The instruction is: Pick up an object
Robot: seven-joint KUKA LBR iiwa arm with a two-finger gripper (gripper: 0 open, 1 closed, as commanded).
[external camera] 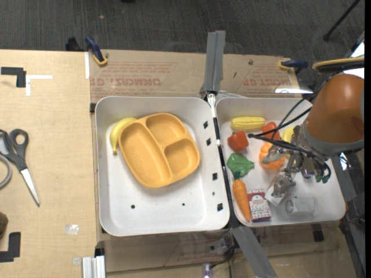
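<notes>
Camera view, looking down on the surface (46,114): two shallow white bins sit side by side near its right end. The left bin (116,213) holds a yellow-orange divided plate (159,149) and a banana (117,132) lying against the plate's upper-left rim. The right bin (330,207) holds the candidate pick objects. A yellow corn cob (248,123) lies near the bin's far edge. A red pepper (237,141) sits just below it, followed by a green leafy piece (239,165) and a carrot (241,198) along the bin's left wall. A small red-and-white carton (259,205) lies just beside the carrot, near the front edge. An orange piece (269,154) lies near the bin's middle, partly behind cables.

The arm (339,112) reaches over the right bin's right half. The gripper (284,185) hangs low over the bin floor, right of the carton and apart from it. Whether the fingers are open or closed cannot be told; cables and glare obscure them, and no object is seen between them.

Scissors (20,155) lie at the surface's left edge.
</notes>
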